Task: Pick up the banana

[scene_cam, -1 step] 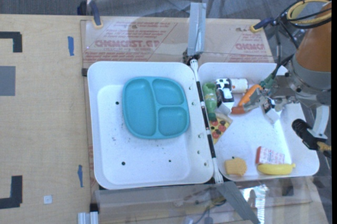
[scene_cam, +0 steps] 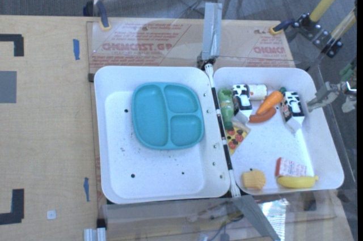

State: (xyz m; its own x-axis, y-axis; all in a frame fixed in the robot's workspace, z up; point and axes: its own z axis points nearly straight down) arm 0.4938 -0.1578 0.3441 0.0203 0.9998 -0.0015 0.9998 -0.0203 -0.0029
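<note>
The banana [scene_cam: 297, 181] is yellow and lies flat in the front right corner of the right bin [scene_cam: 326, 146], just in front of a red and white packet [scene_cam: 290, 166]. My gripper [scene_cam: 321, 98] reaches in at the right bin's far right rim, close to a black and white carton [scene_cam: 292, 106]. It is well behind the banana and apart from it. Nothing is seen held in it.
The right bin's back holds a carrot [scene_cam: 271, 101], a red sausage [scene_cam: 262, 116], a green bottle [scene_cam: 226, 106], another carton [scene_cam: 242, 96] and a colourful slice [scene_cam: 235, 135]. A yellow corn piece [scene_cam: 253, 179] sits left of the banana. A teal divided plate [scene_cam: 168, 115] lies in the left bin [scene_cam: 113, 138].
</note>
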